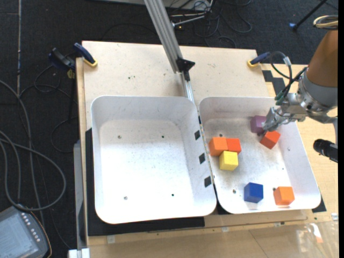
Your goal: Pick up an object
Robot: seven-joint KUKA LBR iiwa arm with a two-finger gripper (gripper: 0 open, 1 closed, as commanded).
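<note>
While the arm reaches in from the right, you see its gripper low over the right bin, tip between the purple block and the red block, close to both. Can't tell jaw state, and no block is visibly between them. Mid-bin: two orange blocks side by side, yellow block touching their front. Near the front wall: blue block and another orange block, apart. Left bin sits beside it.
</note>
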